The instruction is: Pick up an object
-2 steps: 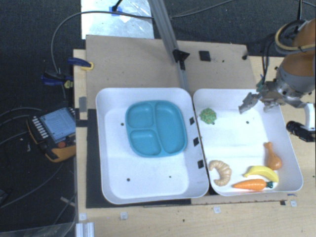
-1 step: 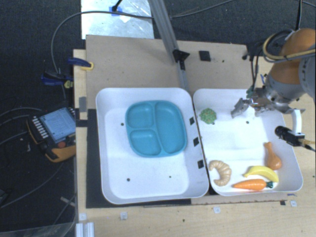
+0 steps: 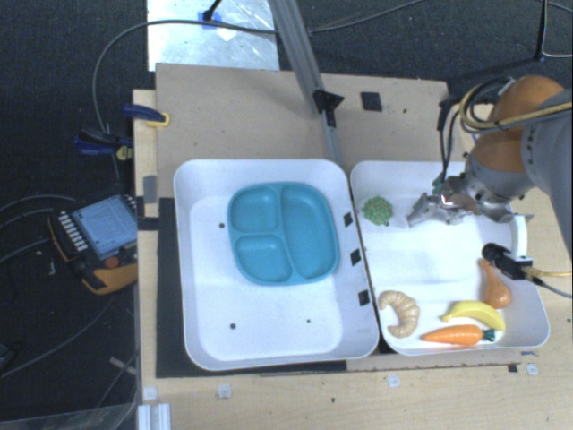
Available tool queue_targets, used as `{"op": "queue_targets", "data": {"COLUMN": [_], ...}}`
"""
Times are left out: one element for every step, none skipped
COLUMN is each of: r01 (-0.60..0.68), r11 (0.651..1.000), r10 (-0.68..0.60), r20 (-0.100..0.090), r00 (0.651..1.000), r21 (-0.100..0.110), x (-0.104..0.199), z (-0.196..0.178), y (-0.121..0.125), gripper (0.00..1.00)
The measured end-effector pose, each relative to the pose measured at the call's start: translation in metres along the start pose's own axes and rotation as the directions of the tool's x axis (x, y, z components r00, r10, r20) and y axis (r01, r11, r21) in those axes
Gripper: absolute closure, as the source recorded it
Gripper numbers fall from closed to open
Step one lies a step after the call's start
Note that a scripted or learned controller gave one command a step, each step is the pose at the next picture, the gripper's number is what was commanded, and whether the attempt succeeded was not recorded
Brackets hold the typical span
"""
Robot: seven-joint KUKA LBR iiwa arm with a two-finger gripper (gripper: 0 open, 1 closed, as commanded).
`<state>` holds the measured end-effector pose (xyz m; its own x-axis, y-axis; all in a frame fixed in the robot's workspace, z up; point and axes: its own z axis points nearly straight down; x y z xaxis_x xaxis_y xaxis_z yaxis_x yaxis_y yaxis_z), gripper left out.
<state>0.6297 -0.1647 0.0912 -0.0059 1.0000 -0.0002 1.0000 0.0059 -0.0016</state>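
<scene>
My gripper [image 3: 428, 208] hovers over the upper part of the right bin [image 3: 448, 258]. It is open, with nothing between its fingers, and points left. A green broccoli piece [image 3: 377, 210] lies just left of it, a short gap away. Along the bin's front lie a croissant [image 3: 400, 312], a yellow banana [image 3: 474, 313] and an orange carrot [image 3: 455, 335]. A brown pear-shaped item [image 3: 495, 287] rests near the right wall.
The left bin [image 3: 206, 312] holds a blue divided plate [image 3: 283, 232]. The arm's grey body with its orange band [image 3: 528, 106] hangs over the right bin's far right corner. A metal rod [image 3: 300, 47] slants in from the back.
</scene>
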Motion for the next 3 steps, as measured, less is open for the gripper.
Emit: {"op": "queue_targets", "data": {"r01": [0.002,0.0,0.002], "r11": [1.0,1.0,1.0], "r10": [-0.002,0.0,-0.002], "r20": [0.002,0.002,0.002], "r00": [1.0,1.0,1.0], "r21": [-0.008,-0.009,-0.011], "x": [-0.001,-0.008,-0.001], "z": [-0.015,-0.063,-0.126], "y": [0.002,0.009,0.014], "gripper": [1.0,1.0,1.0]}}
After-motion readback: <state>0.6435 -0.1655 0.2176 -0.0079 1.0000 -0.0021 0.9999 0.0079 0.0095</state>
